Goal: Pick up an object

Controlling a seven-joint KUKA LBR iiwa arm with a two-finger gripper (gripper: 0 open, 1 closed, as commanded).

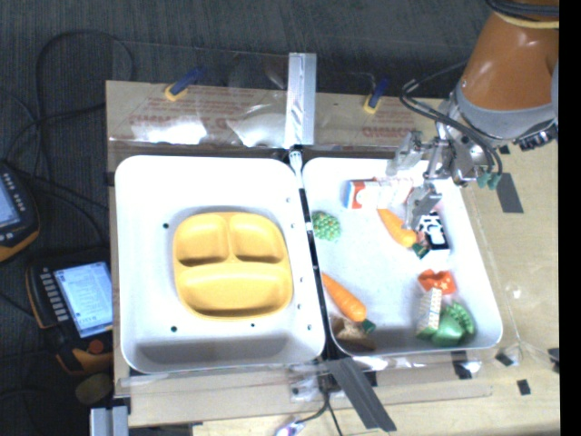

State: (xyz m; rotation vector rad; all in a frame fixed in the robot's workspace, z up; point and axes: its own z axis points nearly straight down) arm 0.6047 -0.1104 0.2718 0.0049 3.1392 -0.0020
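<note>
My gripper (418, 193) hangs over the back part of the right bin (486, 280), below the orange band of the arm (508, 57). Just under it lie a small orange carrot (396, 228), a red and white carton (360, 193) to its left, and a black and white piece (435, 232) to its right. A green knobbly ball (326, 226) sits by the bin's left wall. A larger carrot (344, 298) and a brown piece (351, 331) lie at the front left. A red-orange toy (436, 282), a pale corn cob (428, 311) and a green toy (453, 325) are grouped at the front right.
The left bin (145, 189) holds a yellow divided tray (232, 262). A metal post (300, 98) stands at the back between the bins. Cables and a hand-held controller (73, 298) lie left of the bench.
</note>
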